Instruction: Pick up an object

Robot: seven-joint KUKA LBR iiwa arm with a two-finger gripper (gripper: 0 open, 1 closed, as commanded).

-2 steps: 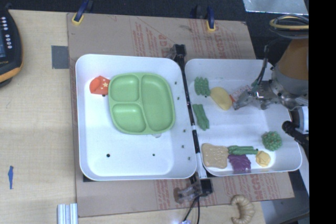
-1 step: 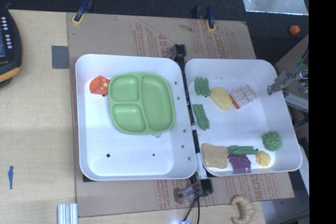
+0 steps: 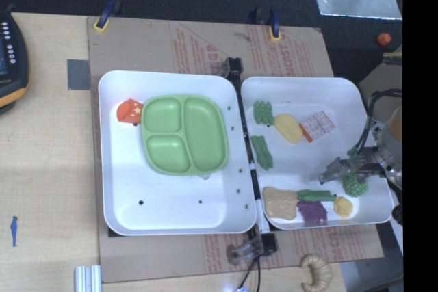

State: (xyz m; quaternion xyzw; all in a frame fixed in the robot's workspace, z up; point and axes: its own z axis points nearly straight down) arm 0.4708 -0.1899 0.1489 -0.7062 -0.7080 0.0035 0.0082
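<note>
Item: green broccoli toy (image 3: pixel 354 184), just right of the yellow piece (image 3: pixel 343 206), right bin (image 3: pixel 301 87). Likely light, rigid, knobbly; grip across its crown. My hand (image 3: pixel 339 171) hovers beside it, fingers spread, nothing held.

Two white bins (image 3: pixel 116 215), one green divided plate (image 3: pixel 185 133), and about nine toy food pieces (image 3: pixel 288 128).

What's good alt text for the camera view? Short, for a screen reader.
The gripper reaches in from the right over the right bin, beside a green broccoli-like toy, among scattered toy foods. The left bin holds a green divided plate with a red toy at its left edge.
</note>
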